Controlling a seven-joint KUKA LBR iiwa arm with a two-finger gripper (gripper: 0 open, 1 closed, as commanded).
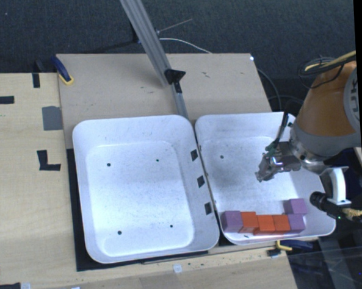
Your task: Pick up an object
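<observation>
While the gripper (265,173) is held mid-bin, finger state undeterminable, purple and orange blocks (265,221) are packed along the right bin's (241,128) six-o'clock wall; bare speckled floor lies at twelve.

Grey arm (326,123) with orange band, entering from the right, hand (266,171) low and pointing leftward.

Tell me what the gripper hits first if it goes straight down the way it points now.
Most likely bare floor of the right bin. The gripper hangs over its middle, pointing down, well clear of the row of purple and orange blocks along the near wall. Depth is hard to judge from this slant.
</observation>
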